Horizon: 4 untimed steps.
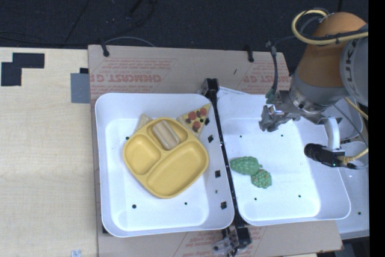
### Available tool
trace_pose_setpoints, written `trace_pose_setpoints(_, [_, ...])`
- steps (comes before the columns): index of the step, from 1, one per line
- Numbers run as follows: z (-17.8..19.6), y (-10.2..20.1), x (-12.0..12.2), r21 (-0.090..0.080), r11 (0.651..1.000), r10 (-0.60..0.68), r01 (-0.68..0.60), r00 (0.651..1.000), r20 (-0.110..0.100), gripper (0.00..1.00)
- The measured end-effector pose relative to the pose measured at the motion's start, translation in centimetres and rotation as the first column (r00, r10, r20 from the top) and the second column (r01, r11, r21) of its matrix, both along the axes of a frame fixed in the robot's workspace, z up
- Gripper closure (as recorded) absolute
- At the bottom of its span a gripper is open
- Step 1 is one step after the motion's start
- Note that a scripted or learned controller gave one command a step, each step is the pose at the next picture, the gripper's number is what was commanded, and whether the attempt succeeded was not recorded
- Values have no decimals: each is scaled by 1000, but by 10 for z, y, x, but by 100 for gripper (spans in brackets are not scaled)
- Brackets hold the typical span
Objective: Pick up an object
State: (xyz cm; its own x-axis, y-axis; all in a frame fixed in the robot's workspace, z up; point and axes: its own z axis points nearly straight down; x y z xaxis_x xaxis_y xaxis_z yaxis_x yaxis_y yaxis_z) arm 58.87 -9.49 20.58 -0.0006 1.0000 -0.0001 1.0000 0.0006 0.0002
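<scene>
1. Greenery first: a green knobbly object lies on the floor of the right bin, near its left wall and toward the front. It reads as two lumps touching, a larger flatter one and a smaller round one just beside it. It looks like a toy vegetable or cluster of leaves, though what it is exactly I cannot tell.

2. By its look it should be light, and either soft or thin plastic. The bumpy skin should give the fingers some bite. If the two lumps are separate pieces, one could roll off when touched.

3. The best hold is probably across the narrow width of the larger lump, coming straight down, with its long side between the fingers.

4. The gripper hangs over the back part of the same bin, apart from the green thing and nearer the rear wall. Nothing is visible in it. Whether the jaws stand wide or narrow I cannot tell from this slant.

5. The left bin bears a yellow divided plate with a tan piece lying in one compartment. A toy pizza slice rests at the plate's back edge, close to the divider between the bins.
</scene>
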Motion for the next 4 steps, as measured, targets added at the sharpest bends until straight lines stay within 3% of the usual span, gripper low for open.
trace_pose_setpoints(1, [45,-2,-8,0,1000,1,-1,1000,-1,100])
trace_pose_setpoints(4, [34,139,-60,1,1000,3,-3,1000,-6,100])
